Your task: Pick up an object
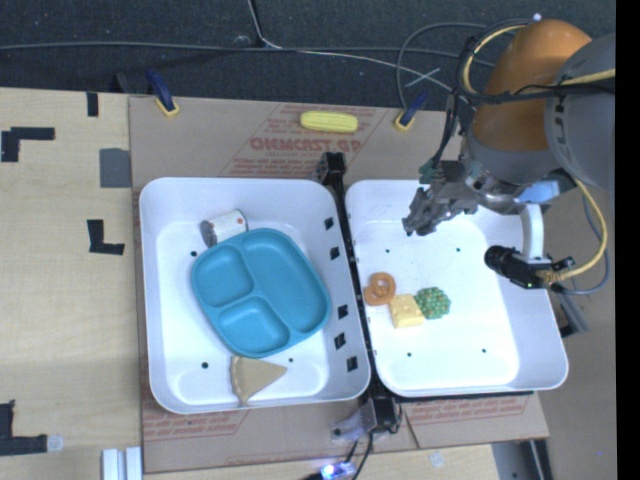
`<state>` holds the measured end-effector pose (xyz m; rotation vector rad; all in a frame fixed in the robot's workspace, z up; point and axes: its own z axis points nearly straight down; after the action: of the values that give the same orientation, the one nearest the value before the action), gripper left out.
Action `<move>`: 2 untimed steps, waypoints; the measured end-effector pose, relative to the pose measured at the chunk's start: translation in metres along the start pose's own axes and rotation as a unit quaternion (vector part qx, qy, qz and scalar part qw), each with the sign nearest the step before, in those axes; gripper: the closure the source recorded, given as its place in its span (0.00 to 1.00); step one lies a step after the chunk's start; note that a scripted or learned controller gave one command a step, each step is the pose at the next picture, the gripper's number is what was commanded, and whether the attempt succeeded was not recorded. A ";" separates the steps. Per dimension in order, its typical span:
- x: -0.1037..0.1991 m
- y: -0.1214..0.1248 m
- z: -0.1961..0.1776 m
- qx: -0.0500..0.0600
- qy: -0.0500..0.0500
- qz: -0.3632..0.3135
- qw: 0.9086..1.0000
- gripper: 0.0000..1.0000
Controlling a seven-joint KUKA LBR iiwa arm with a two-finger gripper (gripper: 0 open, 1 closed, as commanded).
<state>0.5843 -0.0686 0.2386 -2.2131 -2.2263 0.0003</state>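
Observation:
In the right bin lie an orange ring, a yellow block and a green knobbly ball, close together near its left side. My gripper hangs over the upper part of the right bin, above and a little right of the ring. Its dark fingers point down and left with nothing visible between them. The left bin holds a blue divided plate, a small white cup on its side, and a tan wedge.
A yellow corn-like toy lies on the cardboard behind the bins. Blue-and-yellow clamps pin the cardboard's back corners. Cables loop around the arm at upper right. A black bracket sticks out over the right bin's right side.

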 end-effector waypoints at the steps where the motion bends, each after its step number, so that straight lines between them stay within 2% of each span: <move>1: 0.048 0.003 0.013 0.001 0.000 0.000 1.000 1.00; 2: 0.104 0.016 0.020 0.000 -0.001 0.000 1.000 1.00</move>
<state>0.5994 0.0359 0.2185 -2.2132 -2.2275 0.0013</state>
